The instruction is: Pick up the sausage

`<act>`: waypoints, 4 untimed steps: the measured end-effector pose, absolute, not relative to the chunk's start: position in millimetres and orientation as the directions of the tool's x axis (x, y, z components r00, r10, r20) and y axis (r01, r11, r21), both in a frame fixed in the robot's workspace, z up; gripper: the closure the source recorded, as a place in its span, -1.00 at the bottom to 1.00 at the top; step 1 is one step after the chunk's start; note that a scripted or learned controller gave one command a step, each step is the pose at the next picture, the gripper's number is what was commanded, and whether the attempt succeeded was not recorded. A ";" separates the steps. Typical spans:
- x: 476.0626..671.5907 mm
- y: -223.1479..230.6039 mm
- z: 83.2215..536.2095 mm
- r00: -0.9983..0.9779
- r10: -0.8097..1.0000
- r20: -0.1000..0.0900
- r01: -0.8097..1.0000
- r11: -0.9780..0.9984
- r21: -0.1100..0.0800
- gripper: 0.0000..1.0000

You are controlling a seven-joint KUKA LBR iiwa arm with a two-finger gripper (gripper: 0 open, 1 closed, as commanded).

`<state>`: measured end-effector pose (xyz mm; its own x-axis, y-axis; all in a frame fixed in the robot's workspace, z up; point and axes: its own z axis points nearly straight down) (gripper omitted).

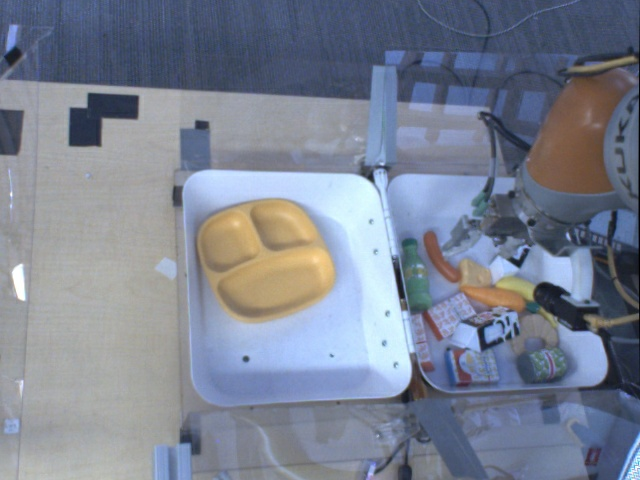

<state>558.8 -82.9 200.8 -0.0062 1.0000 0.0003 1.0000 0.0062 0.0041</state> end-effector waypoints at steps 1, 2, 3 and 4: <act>566.3 -59.1 185.2 -0.018 1.000 0.001 1.000 0.018 0.003 -1.00; 553.0 -85.1 112.7 0.098 0.995 -0.005 0.995 -0.098 0.017 -1.00; 597.8 -92.6 92.2 0.221 0.975 -0.004 0.975 -0.221 0.018 -1.00; 605.4 -86.5 111.3 0.211 0.977 0.005 0.977 -0.211 0.039 1.00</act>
